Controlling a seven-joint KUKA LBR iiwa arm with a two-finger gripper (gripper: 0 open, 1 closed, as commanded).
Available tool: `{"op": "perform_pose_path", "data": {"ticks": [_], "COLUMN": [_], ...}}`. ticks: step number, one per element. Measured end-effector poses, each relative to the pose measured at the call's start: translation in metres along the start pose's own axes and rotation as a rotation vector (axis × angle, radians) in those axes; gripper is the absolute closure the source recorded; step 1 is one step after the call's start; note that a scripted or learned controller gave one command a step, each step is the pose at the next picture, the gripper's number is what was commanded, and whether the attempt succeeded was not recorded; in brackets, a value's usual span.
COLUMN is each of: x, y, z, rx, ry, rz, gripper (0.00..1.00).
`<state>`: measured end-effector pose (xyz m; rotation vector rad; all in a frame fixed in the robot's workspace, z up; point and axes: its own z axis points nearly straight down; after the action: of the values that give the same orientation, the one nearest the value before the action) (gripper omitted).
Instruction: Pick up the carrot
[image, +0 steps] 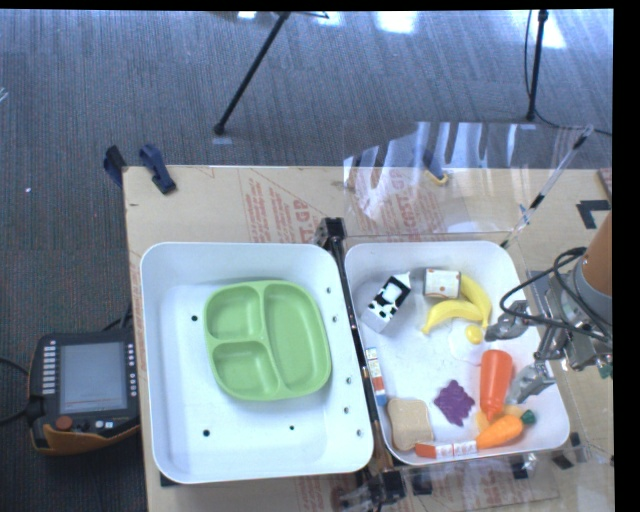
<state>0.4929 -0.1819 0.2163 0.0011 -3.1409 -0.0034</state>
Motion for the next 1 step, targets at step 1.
{"op": "perform_pose_path", "data": {"ticks": [1], "x": [0.0048], "y": [-0.0261], "z": [0.1160], "rx": [0.002], "ry": [-0.014], "rz": [-0.013], "gripper": [0.00]}}
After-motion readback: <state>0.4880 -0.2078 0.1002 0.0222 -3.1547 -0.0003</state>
